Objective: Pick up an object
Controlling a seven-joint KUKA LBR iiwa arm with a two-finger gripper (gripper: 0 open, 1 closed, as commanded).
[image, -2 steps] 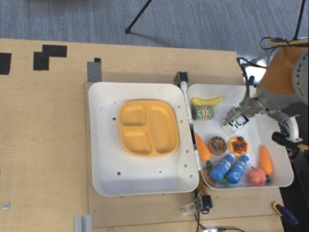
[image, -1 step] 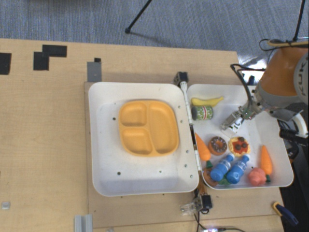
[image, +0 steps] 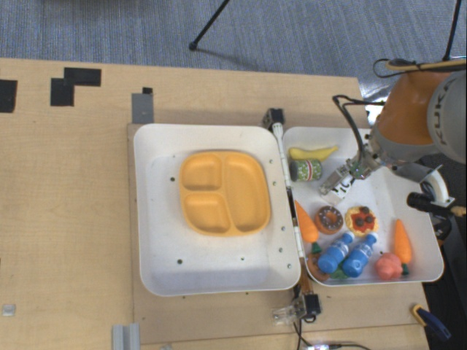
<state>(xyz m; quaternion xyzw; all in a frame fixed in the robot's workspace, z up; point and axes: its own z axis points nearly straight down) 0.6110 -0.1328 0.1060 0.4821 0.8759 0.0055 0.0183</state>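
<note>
- The light wooden counter point(image: 66, 217) is carrying two shallow white plastic bins side by side, and the left white bin point(image: 157, 268) is holding just an orange three-compartment plastic plate point(image: 222, 193), sitting flat around the middle.
- The right white bin point(image: 427, 265) is where all the pickable stuff is sitting: an orange plastic carrot point(image: 307, 224) leaning along the left wall, a yellow toy banana point(image: 312, 152) near the top, and a small green-labelled can point(image: 306, 170) lying on its side just below it.
- Further down, a round chocolate-looking toy donut point(image: 329, 218) and a little fruit tart toy point(image: 360, 218) are lying side by side, with two blue plastic bottles point(image: 346, 254) touching each other under them.
- The end effector point(image: 337, 183) is hanging just right of the can, pointing down-left. Honestly I can't tell if it's grasping anything or how it's set.
- My guess is the can is the nearest target: light, stiff, a bit slippery and prone to rolling, so pinching across its round body seems safest.
- Over at the right, a pink round toy fruit point(image: 389, 267) and a second orange carrot point(image: 402, 241) are sitting near the bottom corner.
</note>
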